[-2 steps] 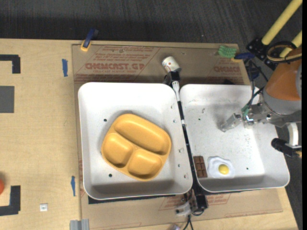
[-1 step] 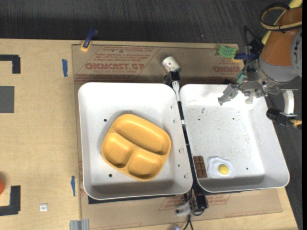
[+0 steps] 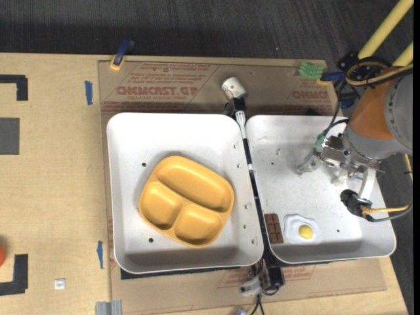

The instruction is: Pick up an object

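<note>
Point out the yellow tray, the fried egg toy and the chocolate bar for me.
yellow tray (image 3: 186, 199), camera view, on its middle ridge, in the left bin.
fried egg toy (image 3: 303, 229), camera view, on the yolk, right bin.
chocolate bar (image 3: 273, 228), camera view, on its middle, beside the egg.

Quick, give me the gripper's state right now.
Gripper: low over the right bin, nothing between it; open or closed cannot be told.

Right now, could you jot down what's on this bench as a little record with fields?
left bin: holds a yellow three-compartment plate
right bin: toy fried egg and brown chocolate bar at its near edge, side by side
arm: reaches in from the right, orange band above the wrist
gripper: low over the right bin, away from both toys, nothing seen between its fingers
</note>
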`<state>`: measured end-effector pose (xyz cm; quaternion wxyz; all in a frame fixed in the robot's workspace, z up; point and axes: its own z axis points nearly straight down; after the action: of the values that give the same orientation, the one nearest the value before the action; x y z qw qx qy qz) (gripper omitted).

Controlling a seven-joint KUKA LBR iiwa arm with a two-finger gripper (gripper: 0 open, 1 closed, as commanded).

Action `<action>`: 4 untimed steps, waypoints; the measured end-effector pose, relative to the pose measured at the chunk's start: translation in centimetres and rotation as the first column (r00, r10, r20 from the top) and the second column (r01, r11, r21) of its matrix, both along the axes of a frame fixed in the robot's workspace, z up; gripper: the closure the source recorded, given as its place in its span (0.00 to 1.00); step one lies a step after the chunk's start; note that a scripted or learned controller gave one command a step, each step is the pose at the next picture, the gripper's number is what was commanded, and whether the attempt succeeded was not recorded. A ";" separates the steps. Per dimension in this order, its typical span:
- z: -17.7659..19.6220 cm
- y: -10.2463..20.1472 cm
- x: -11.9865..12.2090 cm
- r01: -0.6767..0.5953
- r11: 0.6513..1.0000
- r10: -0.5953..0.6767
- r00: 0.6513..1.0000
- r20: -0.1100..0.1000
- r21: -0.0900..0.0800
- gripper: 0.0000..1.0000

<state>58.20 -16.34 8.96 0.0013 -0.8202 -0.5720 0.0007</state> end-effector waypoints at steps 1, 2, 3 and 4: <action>-0.5 -2.1 2.3 -0.341 0.940 0.341 0.940 0.004 0.002 0.00; -0.4 -2.1 8.5 -0.389 0.921 0.389 0.921 0.000 0.005 0.00; 0.7 -2.2 8.6 -0.391 0.921 0.391 0.921 0.005 -0.003 1.00; 7.8 5.1 8.5 -0.303 0.953 0.303 0.953 0.005 -0.002 1.00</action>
<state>66.73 -11.24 16.73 -0.0010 -0.7229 -0.6909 -0.0009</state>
